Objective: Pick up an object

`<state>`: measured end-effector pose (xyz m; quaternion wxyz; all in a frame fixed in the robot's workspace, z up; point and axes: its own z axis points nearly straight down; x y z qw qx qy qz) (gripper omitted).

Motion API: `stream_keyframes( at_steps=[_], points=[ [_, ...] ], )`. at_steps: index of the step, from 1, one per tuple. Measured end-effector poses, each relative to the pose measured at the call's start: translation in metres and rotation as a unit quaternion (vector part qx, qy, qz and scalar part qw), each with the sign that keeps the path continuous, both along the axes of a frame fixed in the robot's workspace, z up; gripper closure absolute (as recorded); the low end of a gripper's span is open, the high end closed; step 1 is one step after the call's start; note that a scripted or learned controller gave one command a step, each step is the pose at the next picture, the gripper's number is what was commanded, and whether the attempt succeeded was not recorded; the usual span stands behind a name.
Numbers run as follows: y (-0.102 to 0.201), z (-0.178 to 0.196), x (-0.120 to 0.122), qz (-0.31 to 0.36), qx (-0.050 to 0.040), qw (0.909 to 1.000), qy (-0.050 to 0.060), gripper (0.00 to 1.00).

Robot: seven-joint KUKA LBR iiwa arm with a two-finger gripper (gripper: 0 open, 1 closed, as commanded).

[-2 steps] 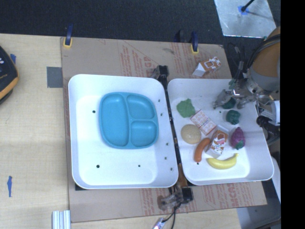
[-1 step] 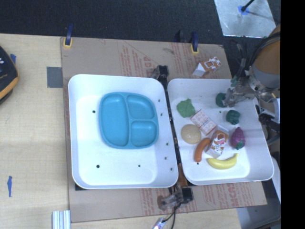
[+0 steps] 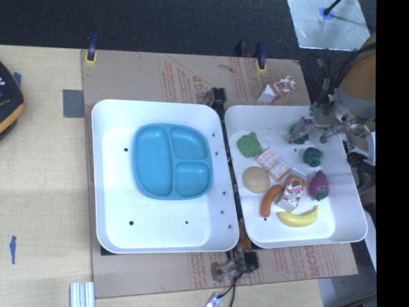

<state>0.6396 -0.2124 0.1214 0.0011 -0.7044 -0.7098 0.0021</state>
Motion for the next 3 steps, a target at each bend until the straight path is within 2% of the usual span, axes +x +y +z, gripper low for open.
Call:
stream_keyframes(
  at_steps=[1,2,3],
  points=[
    [0.001,-0.03,0.017,-0.001,0.0002,1.0,-0.001,0.0],
    [0.001,-0.019,0.017,0.001,-0.0005,1.0,-0.002,1.0],
    [0.029,0.01,0.017,-0.001,0.0003,1.0,-0.003,1.0]
  ],
)
